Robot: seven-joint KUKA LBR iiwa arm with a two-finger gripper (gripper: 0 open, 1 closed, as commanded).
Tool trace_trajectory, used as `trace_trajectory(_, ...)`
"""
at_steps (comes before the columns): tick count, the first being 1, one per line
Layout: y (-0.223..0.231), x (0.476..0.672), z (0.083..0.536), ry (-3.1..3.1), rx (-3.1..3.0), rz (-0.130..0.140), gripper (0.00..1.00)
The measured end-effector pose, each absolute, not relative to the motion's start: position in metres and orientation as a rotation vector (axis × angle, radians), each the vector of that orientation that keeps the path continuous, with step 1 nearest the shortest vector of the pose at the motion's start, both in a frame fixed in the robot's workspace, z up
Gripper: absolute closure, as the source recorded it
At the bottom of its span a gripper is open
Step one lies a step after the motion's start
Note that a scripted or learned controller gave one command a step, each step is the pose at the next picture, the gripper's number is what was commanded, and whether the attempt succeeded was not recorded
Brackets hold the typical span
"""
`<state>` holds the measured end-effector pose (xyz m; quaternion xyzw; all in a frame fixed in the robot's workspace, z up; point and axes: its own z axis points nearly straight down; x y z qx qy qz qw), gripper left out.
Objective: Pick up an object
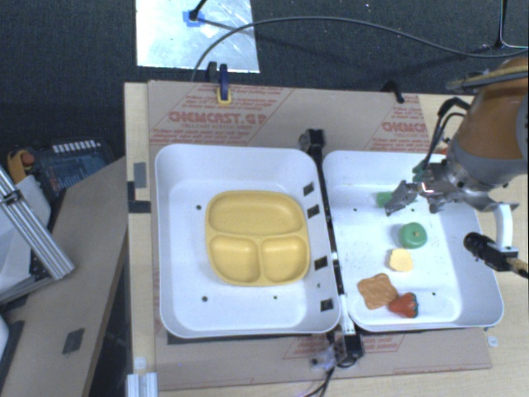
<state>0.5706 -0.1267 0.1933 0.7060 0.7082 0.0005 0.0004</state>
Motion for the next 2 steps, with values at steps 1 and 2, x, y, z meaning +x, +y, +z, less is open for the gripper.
trace_trajectory(1,-0.133,0.563,0.144,2.224,2.222,-0.003,0.0)
trace_trajectory(2,-0.133,0.563,0.102,2.223,2.216,0.003,0.0)
